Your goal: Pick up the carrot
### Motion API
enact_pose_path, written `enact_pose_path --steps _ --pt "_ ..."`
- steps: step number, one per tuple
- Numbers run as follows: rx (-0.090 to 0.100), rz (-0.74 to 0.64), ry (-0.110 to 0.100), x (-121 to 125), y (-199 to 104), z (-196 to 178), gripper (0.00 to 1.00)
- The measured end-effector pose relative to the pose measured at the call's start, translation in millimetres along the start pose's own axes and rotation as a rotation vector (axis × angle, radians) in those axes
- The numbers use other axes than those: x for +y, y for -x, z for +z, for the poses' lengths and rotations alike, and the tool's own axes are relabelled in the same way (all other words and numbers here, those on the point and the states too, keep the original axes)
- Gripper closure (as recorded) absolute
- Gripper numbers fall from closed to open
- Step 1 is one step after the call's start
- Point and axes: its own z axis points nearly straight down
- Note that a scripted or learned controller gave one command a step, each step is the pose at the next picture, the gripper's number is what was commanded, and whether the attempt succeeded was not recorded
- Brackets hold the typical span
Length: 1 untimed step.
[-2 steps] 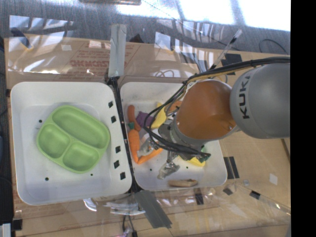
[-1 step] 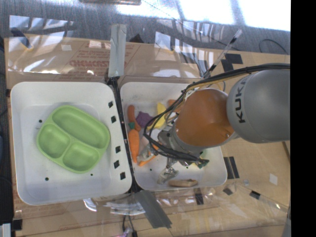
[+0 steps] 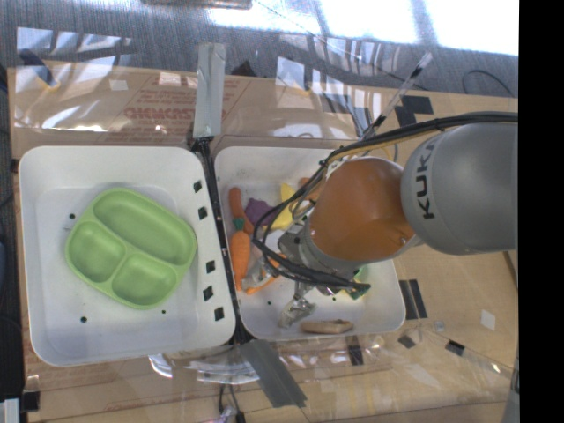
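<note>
The long orange carrot (image 3: 241,252) lies in the right white bin (image 3: 388,311), close against the bin's left wall. Its long side runs from far to near, almost straight along that wall. A smaller reddish-orange piece (image 3: 235,201) sits just past its far end, and a purple toy (image 3: 258,210) and a yellow toy (image 3: 286,194) lie near that.

The grey arm with its orange band (image 3: 357,210) reaches in from the right and hangs over the middle of this bin. The metal gripper (image 3: 300,308) pokes out under the band, toward the near side — I cannot tell how it is set, because it is small and partly hidden. A flat tan piece (image 3: 327,326) lies just beside it.

So the carrot is to the left of the gripper and a bit farther away. I think the gripper must go left, then come down across the carrot's thin middle.

The left white bin (image 3: 44,324) holds a green plastic tray with three sections (image 3: 130,247) — well apart from the carrot.
</note>
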Motion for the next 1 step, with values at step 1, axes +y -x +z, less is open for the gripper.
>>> enact_pose_path --steps 1 --pt "0.001 -0.005 0.002 4.4 -2.3 0.3 0.00"
